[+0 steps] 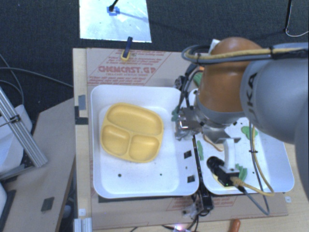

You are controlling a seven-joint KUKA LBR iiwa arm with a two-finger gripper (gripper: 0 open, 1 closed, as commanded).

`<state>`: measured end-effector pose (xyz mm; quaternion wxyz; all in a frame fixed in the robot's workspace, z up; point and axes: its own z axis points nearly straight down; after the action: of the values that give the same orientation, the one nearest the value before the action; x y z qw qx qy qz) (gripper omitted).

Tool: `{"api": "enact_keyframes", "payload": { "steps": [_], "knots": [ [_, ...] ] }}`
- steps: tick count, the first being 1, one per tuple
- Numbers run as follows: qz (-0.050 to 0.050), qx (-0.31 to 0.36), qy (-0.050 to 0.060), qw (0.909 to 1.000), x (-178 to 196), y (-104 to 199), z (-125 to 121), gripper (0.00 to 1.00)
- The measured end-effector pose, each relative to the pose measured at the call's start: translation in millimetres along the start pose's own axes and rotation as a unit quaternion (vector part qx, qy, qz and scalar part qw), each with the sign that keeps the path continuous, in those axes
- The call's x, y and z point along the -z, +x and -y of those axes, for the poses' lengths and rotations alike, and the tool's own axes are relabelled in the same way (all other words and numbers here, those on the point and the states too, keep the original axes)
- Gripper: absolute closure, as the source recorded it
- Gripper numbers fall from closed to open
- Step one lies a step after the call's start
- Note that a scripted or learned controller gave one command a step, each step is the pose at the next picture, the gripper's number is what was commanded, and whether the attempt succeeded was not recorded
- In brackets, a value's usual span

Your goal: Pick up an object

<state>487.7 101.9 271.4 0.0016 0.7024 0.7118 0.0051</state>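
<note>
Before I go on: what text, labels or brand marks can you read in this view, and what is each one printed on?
"CHEMCAST G P": large red letters on the protective sheet under the bins, above the left bin; the last letters are unsure.
Smaller red lines above and beside it: too blurred to read.
"KA": dark letters on the grey arm, the rest of the word out of sight.
The yellow divided tray bears no text.

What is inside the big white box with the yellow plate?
The left bin holds a yellow plate with three sections, lying flat, plus a few small dark bits near its right wall. The arm covers the bin's top right corner, so anything there is hidden.
</note>
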Motion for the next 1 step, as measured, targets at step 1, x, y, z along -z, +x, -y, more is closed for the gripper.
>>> {"api": "enact_keyframes", "payload": {
  "steps": [1],
  "knots": [
    [0.002,-0.004,0.004,1.0000,-4.5,-5.0,0.8,0.00]
  ]
}}
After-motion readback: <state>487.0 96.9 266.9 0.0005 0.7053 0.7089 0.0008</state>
